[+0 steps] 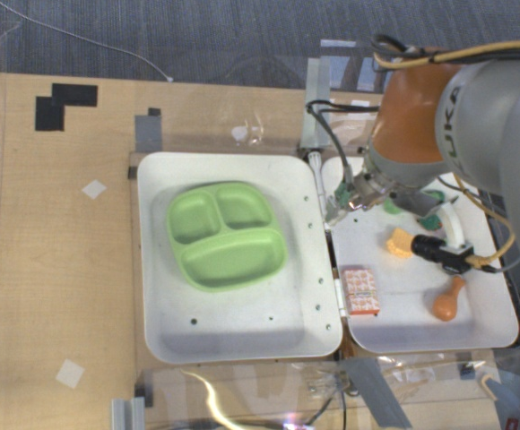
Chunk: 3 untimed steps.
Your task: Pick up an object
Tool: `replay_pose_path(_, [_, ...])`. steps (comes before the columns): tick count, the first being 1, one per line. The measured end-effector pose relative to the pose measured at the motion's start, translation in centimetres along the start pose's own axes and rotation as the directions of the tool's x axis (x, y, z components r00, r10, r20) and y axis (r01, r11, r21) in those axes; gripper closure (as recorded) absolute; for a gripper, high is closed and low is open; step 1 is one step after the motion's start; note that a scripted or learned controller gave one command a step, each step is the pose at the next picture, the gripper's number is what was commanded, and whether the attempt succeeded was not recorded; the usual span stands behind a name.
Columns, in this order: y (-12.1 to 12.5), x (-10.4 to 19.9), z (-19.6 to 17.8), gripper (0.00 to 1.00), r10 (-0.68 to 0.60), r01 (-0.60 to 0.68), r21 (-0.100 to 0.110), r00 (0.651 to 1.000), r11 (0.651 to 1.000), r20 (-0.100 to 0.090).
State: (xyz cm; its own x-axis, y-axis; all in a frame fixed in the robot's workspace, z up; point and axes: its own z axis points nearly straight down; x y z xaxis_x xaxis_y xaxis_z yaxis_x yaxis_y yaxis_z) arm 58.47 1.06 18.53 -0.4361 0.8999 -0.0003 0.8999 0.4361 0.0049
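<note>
So the light wood surface (54,267) is carrying two white bins side by side, with grey carpet running along the top. The left bin (233,330) is holding a green divided plate (227,234). The right bin (421,330) is holding a small pink-patterned box (361,291), a yellow piece (400,242), an orange pear-shaped thing (447,300) and something green (391,207) half tucked under the arm. The pincer (350,195) is hanging over the right bin's upper left corner, but it's blurry and the wrist is covering it, so honestly can't tell how it's set.
</note>
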Motion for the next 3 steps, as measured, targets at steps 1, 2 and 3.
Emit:
replay_pose_path(1, [-2.4,9.5,0.1,1.0,0.307,-0.307,0.003,0.952,0.952,-0.002])
replay_pose_path(2, [1.6,14.8,2.9,1.0,0.556,-0.556,0.005,0.831,0.831,0.001])
replay_pose_path(3, [-0.2,18.4,1.6,1.0,0.806,-0.806,0.004,0.592,0.592,0.003])
